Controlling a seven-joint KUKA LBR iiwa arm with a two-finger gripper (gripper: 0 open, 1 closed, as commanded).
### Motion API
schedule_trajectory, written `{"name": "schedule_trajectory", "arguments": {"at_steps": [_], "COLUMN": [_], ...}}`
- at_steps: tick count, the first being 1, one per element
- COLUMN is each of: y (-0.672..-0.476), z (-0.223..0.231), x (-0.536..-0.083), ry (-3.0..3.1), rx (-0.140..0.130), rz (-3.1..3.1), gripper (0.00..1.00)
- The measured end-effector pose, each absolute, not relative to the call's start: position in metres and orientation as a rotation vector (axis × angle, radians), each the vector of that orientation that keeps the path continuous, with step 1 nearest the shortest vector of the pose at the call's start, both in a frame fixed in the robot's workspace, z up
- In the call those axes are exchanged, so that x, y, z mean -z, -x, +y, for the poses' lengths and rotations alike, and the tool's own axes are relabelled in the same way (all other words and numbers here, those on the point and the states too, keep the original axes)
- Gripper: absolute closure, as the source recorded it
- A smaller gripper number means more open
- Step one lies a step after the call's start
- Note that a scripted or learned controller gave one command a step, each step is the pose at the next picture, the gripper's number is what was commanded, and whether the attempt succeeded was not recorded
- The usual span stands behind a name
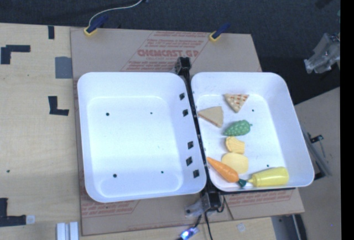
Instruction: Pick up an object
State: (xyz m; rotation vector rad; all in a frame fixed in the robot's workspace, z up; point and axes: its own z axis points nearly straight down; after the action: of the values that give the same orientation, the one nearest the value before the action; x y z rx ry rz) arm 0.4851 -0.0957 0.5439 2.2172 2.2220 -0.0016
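The right bin [287,123] holds several toy foods. A pizza slice [236,101] lies near its far side, with a tan bread wedge [211,116] to its left by the divider. Below them sit a green bumpy piece [238,128], a yellow corn piece [235,146] and a pale yellow lump [235,163]. An orange carrot [223,168] and a yellow bottle-like piece [270,177] lie along the near wall. My gripper [322,56] hangs at the far right, outside the bin and well apart from every object, small and blurred.
The left bin [88,123] stands beside the right one, joined along a black-clipped divider [191,134]. Both rest on a cardboard sheet [160,51] held by two blue-and-yellow clamps at its far edge. A white cable [127,6] runs across the dark floor behind.
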Motion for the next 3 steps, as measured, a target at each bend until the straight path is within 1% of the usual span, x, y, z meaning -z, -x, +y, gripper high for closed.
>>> {"name": "schedule_trajectory", "arguments": {"at_steps": [1, 2, 3], "y": [-0.483, -0.483, -0.517], "z": [-0.053, -0.087, -0.094], "x": [-0.348, -0.347, -0.545], "ry": [-2.229, -2.224, -2.207], "rx": [0.019, 0.004, -0.017], "rz": [2.235, 2.222, 2.212], "gripper": [1.0, 1.0, 1.0]}}
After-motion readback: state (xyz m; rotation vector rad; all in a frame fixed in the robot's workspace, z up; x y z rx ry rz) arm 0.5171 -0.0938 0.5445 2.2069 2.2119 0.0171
